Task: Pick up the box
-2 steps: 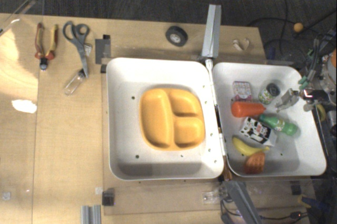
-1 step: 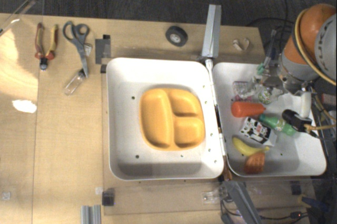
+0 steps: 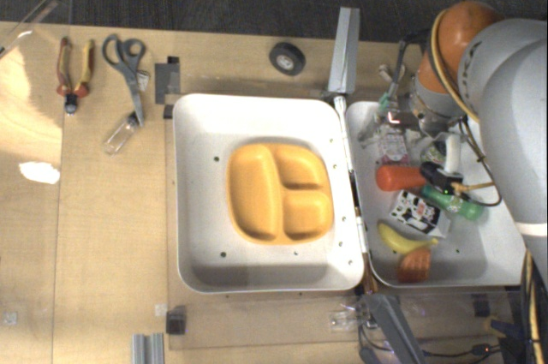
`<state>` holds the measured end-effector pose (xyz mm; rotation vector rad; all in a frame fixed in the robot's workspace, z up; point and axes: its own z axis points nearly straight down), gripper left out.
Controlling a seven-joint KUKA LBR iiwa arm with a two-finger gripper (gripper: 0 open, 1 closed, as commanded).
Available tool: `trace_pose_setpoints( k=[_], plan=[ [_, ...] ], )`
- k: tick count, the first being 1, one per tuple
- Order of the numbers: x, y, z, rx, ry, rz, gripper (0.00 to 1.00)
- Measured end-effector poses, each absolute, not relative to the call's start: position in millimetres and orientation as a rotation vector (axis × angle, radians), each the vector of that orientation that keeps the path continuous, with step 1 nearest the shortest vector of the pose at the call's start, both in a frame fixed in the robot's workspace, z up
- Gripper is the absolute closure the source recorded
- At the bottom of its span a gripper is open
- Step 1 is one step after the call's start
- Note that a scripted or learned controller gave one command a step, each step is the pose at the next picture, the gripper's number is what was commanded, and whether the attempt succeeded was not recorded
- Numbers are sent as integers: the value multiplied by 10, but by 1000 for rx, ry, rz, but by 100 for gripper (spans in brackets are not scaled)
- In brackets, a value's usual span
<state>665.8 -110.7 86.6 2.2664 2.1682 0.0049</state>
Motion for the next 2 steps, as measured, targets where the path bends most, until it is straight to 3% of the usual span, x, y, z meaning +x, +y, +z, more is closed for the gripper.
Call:
trace_pose_setpoints(
  k=[1, 2],
  plan=[
    [6677, -1099, 992, 2254, 2172, 8, 100],
    [6701, -1107, 1967, 2382, 2041, 6, 100]
  ],
)
